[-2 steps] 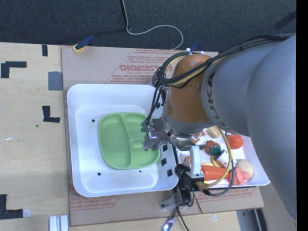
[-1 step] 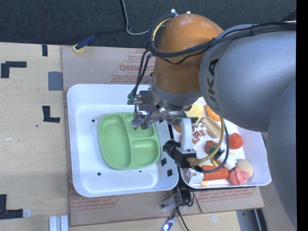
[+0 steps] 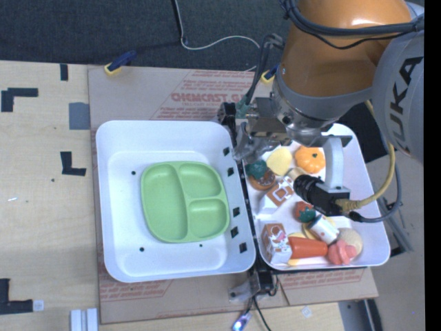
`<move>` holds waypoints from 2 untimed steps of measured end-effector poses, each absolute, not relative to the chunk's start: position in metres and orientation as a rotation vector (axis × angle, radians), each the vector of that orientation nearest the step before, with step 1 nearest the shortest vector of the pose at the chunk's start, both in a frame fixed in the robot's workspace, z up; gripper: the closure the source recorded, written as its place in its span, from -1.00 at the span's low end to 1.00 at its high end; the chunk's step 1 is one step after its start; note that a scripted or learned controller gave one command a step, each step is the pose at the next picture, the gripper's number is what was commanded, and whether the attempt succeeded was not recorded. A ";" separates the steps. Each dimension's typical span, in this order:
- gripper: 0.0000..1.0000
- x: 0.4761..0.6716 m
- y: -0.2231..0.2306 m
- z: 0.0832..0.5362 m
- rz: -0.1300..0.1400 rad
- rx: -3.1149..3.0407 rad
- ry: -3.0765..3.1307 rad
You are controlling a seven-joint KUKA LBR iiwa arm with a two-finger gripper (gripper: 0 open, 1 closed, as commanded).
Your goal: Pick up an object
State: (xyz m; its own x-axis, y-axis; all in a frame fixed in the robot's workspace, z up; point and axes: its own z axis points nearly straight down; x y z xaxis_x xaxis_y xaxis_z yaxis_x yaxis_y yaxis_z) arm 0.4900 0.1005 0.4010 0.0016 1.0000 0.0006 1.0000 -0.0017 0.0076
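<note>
The arm [image 3: 344, 40] is reaching in from the upper right of the frame, its orange band tilting down over the top of the right bin [image 3: 375, 247]. The gripper [image 3: 255, 143] is hanging at the bin's upper left corner, just beside the divide between the bins; whether it is apart or together cannot be told.

The pickable objects are all lying in the right bin. Along its lower edge, a carrot [image 3: 306, 247] is lying flat between a red-and-white carton [image 3: 274, 241] and a pink piece [image 3: 337, 252]. Further up, a small box [image 3: 279, 193] is sitting mid-bin. Just below the gripper, a teal piece [image 3: 258, 169] is resting on a brown ring [image 3: 262, 182], with a yellow piece [image 3: 280, 161] and an orange pumpkin [image 3: 310, 159] beside it to the right.

The left bin [image 3: 117, 185] is holding a green divided plate [image 3: 185, 202] near its centre, with bare white floor showing around the plate.

Both bins are sitting on a cardboard sheet [image 3: 179, 95] on the wooden bench [image 3: 41, 205]. Beyond the bench, a white cable [image 3: 207, 43] is trailing across dark flooring [image 3: 83, 12].
</note>
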 end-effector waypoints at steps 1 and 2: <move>1.00 0.482 0.063 0.278 -0.021 2.232 2.221; 1.00 0.484 0.078 0.327 0.000 2.217 2.225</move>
State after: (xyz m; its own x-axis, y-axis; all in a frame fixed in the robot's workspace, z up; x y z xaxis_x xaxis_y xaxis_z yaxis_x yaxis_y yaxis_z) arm 0.4837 0.0780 0.3266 -0.0036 1.0000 0.0000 1.0000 0.0036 0.0000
